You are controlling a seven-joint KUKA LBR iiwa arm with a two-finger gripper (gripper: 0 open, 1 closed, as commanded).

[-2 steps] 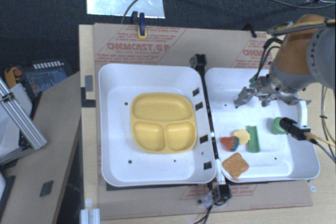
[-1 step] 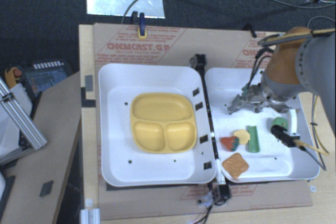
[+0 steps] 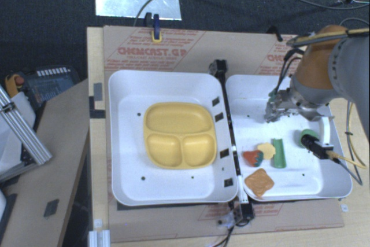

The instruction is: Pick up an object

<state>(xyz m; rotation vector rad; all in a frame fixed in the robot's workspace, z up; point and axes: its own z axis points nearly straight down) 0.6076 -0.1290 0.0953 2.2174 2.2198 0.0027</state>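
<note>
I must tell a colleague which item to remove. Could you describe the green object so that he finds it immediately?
Look in the right white bin, at the small cluster of items near its front. The green block is a narrow upright bar on the cluster's right side, beside a yellow piece. It is the only green, long-shaped item there.

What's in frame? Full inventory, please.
bins: 2, white, side by side on the bench
divided plate: 1, yellow, left bin
green stick: 1, green, right bin, front
yellow piece: 1, yellow, right bin, left of the stick
red piece: 1, red, beside the yellow piece
brown slab: 1, tan-brown, right bin's front left corner
arm: 1, grey with orange band, from the right
tool: 1, metal, over the right bin's back
</note>
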